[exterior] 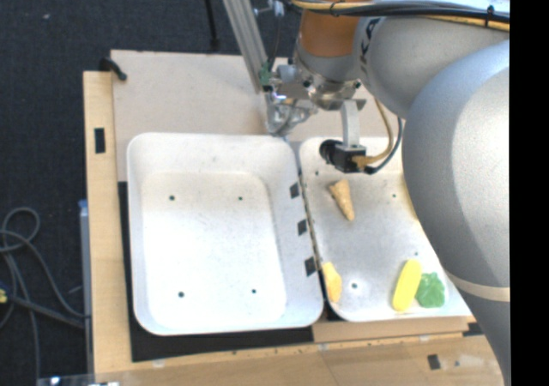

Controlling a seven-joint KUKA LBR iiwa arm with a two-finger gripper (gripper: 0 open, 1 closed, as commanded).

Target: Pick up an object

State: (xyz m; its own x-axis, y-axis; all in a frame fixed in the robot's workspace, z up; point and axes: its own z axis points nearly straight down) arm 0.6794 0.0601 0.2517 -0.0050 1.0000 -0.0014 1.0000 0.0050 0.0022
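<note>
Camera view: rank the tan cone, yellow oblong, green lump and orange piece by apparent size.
1. yellow oblong
2. tan cone, only slightly smaller
3. green lump and orange piece: these look alike, so I have not ranked them.

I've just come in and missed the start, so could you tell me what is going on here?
The KUKA arm reaches in from the right, and its gripper hangs over the far rims where the left bin meets the right bin. A tan cone, a small orange-yellow piece, a yellow oblong piece and a green piece lie on the right bin's floor, none lifted.
</note>
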